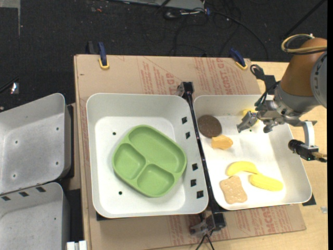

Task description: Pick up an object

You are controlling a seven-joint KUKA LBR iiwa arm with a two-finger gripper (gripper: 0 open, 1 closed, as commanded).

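Gripper (258, 123): over the far part of the right bin (299, 163), fingers spread apart with nothing between them, hanging from the grey arm (307, 79) with its orange band, which enters from the right.

Small yellow piece (245, 111): just beside the gripper, near the bin's back wall; too small to identify.

Brown round disc (209, 125): right bin, far left corner, apart from the gripper.

Orange-yellow chunk (222, 142): just in front of the disc.

Yellow banana-shaped piece (242, 167): middle of the right bin.

Yellow oblong piece (266, 182): just right of the banana shape, toward the near wall.

Tan toast-like slab (233, 189): near edge of the right bin, just beside both yellow pieces.

Green divided plate (149, 160): three compartments, lying flat in the left bin (104, 113).

Bench (140, 72): brown board under both bins.
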